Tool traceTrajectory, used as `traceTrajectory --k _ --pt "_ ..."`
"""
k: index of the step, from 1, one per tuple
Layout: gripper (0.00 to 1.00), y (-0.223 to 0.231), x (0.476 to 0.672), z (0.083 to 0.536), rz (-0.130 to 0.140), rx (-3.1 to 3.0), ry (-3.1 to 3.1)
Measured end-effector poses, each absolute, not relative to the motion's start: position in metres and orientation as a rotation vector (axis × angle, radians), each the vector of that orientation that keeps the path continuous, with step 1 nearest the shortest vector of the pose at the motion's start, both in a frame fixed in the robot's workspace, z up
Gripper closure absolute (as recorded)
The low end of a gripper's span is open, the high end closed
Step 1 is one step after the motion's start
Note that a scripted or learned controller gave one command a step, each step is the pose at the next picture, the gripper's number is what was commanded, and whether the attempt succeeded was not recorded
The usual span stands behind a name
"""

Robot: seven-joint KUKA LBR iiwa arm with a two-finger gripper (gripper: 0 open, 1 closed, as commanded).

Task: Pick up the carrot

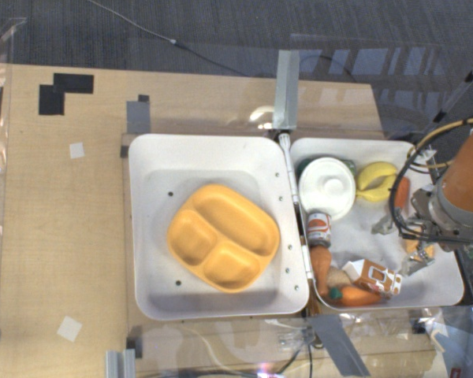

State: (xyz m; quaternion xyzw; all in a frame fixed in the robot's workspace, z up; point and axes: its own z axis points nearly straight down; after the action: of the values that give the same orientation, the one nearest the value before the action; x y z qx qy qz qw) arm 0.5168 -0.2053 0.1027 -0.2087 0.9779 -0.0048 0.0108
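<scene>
Two shallow white bins sit side by side on the wooden bench (55,235), parted by a narrow metal divider (296,211). The left bin (154,290) holds a yellow sectioned tray (223,236), set at a slant near the middle, with bare white floor all around it out to the walls. The right bin (449,286) is crowded: a white round container (328,186) sits in the far left corner, a yellow banana (376,178) just beside it toward the far wall, a small red-and-white can (318,228) against the divider, and along the near wall a cluster of items packed close. The carrot (356,295) lies there, orange with a green end, near the near-left corner of the right bin, touching or almost touching an orange-and-white carton (378,277) that rests partly over it and a brownish piece (322,268) beside the divider. The most open floor in this bin lies in the middle, between the can and the gripper. The arm (467,181) enters from the right, its orange band above the wrist, cables looping around it. The gripper (414,246) hangs over the right side of the right bin, well apart from the carrot; how far its jaws stand apart cannot be told, and nothing is seen held.
</scene>
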Motion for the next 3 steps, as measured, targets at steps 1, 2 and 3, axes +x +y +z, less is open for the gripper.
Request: traceTrajectory --k 1,2,3 --pt "0.0 -0.206 0.512 0.089 -0.009 -0.635 3.063" --pt "1.0 -0.205 0.516 0.103 -0.016 -0.639 3.053" --pt "0.0 -0.205 0.515 0.102 -0.015 -0.64 3.054"
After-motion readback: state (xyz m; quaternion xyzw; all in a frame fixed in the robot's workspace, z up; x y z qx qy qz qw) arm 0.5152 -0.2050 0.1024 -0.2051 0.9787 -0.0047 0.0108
